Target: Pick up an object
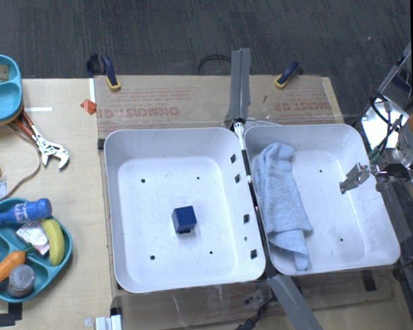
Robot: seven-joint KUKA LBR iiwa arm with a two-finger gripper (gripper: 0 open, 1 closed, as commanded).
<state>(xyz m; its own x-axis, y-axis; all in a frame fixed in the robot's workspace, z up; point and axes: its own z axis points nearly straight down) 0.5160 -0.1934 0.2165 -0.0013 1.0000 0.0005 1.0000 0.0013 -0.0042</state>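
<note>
A small dark blue cube (185, 218) rests on the floor of the left white bin (120, 198), a little below its centre and apart from the walls. A light blue-grey towel (281, 199) lies crumpled lengthwise in the right white bin (358, 247), along its left wall, reaching from the back part to the front rim.
A metal bracket (354, 178) and cables (388, 131) stand at the right bin's right rim. On the bench to the left are a wrench (49, 150), a blue tray (64, 250) holding a banana, carrot, bottle and can, and a blue container (2, 87). Clamps (108, 71) hold the cardboard at the back.
</note>
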